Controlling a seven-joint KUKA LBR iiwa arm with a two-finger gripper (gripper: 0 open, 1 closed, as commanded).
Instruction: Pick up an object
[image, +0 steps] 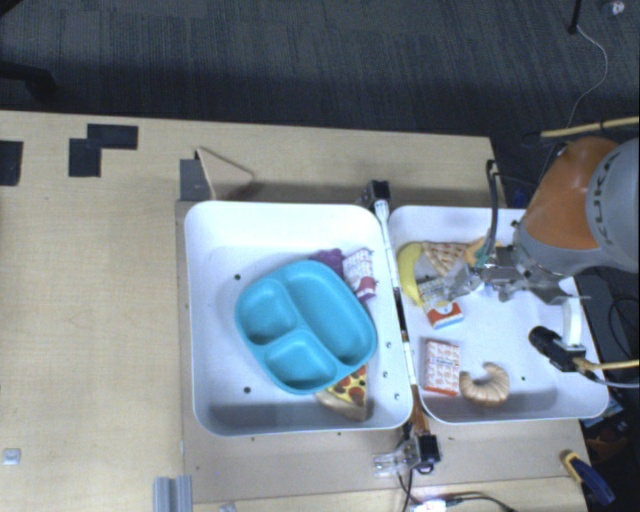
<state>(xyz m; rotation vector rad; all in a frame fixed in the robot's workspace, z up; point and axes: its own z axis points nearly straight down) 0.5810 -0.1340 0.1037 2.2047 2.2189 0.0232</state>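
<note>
In the right bin (560, 395) at right of frame, my claw (462, 281), whose grip I cannot tell, sits just right of the banana (408, 270), which runs top to bottom.

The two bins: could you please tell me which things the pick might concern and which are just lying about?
Job in hand, near the pincer:
banana
small red-and-white box
croissant
patterned packet

Lying about:
blue divided plate
pizza slice
black tape marks
</note>
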